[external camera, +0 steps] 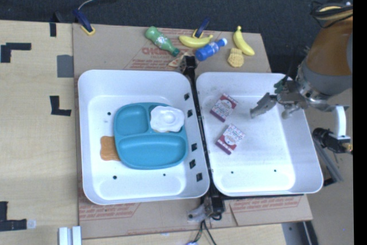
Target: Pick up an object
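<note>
Two small red-and-white paper packets (223,107) (230,138) near right bin (298,181) left wall: prob. light, flimsy, slippery; pinch across short edges. Hand (275,105) spread, holding nothing.

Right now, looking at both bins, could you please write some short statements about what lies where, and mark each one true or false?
1. The blue divided plate lies in the left bin. True.
2. Two small red-and-white packets lie in the right bin. True.
3. The gripper holds one of the packets. False: nothing shows between its fingers, and both packets lie apart from it on the bin floor.
4. The two bananas lie inside the left bin. False: they lie on the cardboard beyond the bins, near the green bottle and blue bottle.
5. A white fried egg rests on the blue plate's upper right part. True.
</note>
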`<action>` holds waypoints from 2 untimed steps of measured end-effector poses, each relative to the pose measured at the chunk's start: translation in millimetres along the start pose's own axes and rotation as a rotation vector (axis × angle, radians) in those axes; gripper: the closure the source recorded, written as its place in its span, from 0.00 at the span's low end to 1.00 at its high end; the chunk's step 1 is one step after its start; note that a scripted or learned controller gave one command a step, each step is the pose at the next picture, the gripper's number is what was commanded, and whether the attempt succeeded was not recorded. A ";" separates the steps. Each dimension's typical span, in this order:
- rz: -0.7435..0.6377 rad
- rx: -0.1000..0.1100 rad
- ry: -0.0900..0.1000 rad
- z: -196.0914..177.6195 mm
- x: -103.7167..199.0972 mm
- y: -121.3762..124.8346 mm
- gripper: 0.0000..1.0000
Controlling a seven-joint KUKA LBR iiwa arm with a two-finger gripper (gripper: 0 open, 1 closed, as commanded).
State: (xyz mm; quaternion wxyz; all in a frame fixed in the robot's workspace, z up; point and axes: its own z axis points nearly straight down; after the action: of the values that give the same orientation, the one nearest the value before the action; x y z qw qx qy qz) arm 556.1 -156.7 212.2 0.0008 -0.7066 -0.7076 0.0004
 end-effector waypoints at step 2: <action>0.001 0.000 0.000 122.5 59.8 -16.8 0.00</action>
State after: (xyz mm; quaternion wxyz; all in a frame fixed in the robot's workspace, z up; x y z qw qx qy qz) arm 539.1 -96.9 89.8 0.0010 -0.7071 -0.7071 0.0004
